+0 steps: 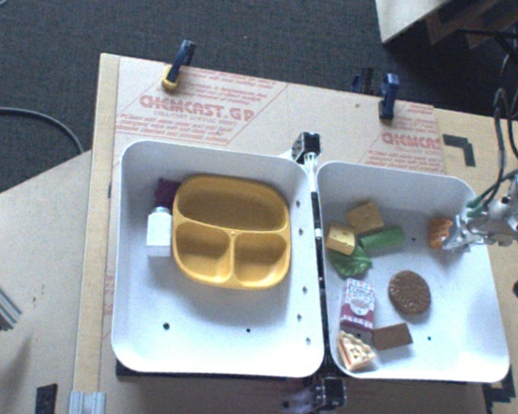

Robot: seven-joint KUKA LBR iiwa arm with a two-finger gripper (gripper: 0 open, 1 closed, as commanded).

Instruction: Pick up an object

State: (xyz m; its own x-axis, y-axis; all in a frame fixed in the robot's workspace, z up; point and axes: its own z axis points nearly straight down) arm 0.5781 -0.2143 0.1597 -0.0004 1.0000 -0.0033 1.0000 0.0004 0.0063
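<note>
The right bin (466, 357) holds several small items. Among them are a round brown cookie (410, 292), a pink carton (358, 304), a brown bar (391, 337), a triangular pizza slice (356, 353), a tan block (365, 215), a yellow block (341, 239) and green pieces (380, 238). An orange item (438, 232) lies near the bin's far right wall. My gripper (461, 234) is low over that corner, right beside the orange item on its right side. Nothing can be seen held in it.
The left bin (123, 307) holds a yellow divided plate (230, 231), with a white bottle (159, 232) and a dark purple item (167, 189) at the plate's left. Black clips (307, 146) join the bins. Cables hang at the upper right.
</note>
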